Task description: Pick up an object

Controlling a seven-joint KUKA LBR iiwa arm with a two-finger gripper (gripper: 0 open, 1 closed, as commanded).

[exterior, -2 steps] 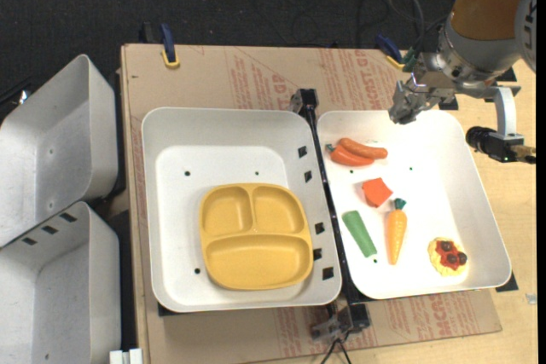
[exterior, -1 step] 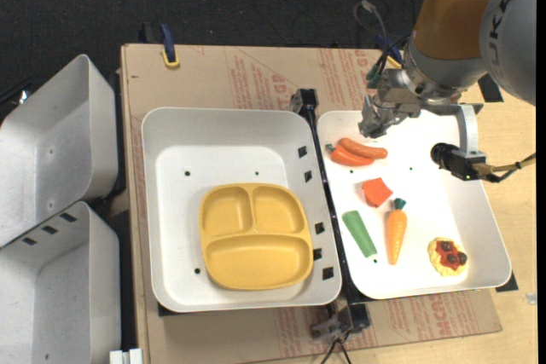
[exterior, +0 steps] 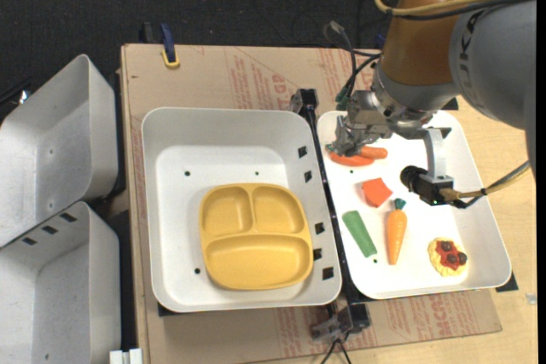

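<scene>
One flat red-orange piece (exterior: 357, 155), shaped like a chili or a pepper slice, lies in the right bin (exterior: 486, 256) near its far left corner, and it is the thing the hand (exterior: 356, 135) is poised over. Its long axis runs roughly left to right across the bin, with a slight upward curl at the right end, and the hand sits directly above its left half, so the coming move looks like a short straight drop rather than any sideways reach. Whether the hand is spread or pressed together I cannot tell: the metal parts blur into one dark cluster, and nothing can be seen gripped between them. If the closing line runs along the piece's length, a turn of the wrist would be needed so that it closes across the narrow width. Nearer the camera from the red piece lie an orange block (exterior: 375, 192), a green stick (exterior: 359, 234), a toy carrot (exterior: 396, 232) lying lengthwise toward the camera, and a small yellow piece with red dots (exterior: 447, 257) at the near right. A black fitting (exterior: 424, 181) with a cable sits to the right of the red piece. The left bin (exterior: 171, 132), beside it on the counter (exterior: 256, 68), holds a yellow divided plate (exterior: 254, 235).
</scene>
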